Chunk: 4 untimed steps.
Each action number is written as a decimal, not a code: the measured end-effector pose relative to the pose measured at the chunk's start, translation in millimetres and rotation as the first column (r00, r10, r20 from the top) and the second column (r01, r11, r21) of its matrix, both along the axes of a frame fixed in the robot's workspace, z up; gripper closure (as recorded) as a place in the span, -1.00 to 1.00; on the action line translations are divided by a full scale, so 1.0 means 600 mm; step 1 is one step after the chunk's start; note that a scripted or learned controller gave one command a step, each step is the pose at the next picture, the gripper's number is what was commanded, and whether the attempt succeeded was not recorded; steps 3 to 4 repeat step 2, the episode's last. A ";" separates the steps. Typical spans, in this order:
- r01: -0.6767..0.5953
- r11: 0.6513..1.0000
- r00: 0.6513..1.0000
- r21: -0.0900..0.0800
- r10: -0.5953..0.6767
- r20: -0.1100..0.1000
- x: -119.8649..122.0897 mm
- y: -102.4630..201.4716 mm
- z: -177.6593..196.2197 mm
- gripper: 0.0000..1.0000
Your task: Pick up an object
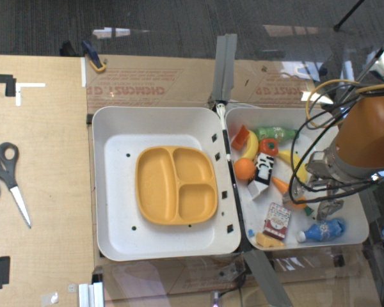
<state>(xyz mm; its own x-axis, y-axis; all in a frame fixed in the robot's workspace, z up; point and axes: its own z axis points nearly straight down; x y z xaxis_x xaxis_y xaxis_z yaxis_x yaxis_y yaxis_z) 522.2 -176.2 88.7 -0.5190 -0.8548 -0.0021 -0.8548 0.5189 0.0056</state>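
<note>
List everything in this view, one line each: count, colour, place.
Divided plate: one, yellow-orange, middle of left bin.
Left bin: one, white.
Right bin: one, white.
Banana: one, yellow, top of right bin.
Orange: one, orange, right bin's left side.
Carton: one, black and white, beside the orange.
Bottle: one, blue, right bin's lower right.
Packet: one, red and white, right bin's lower middle.
Scissors: one, grey-handled, bench at left.
Arm: one, orange band, over right bin.
Gripper: one, grey, low in right bin.
</note>
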 end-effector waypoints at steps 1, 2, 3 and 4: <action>0.004 1.000 1.000 0.005 -0.004 -0.002 0.002 0.003 0.010 1.00; 0.004 1.000 1.000 0.005 -0.004 -0.002 0.002 0.003 0.010 -1.00; 0.004 1.000 1.000 0.005 -0.004 -0.002 0.002 0.003 0.010 -1.00; 0.004 1.000 1.000 0.005 -0.004 -0.002 0.002 0.003 0.010 -1.00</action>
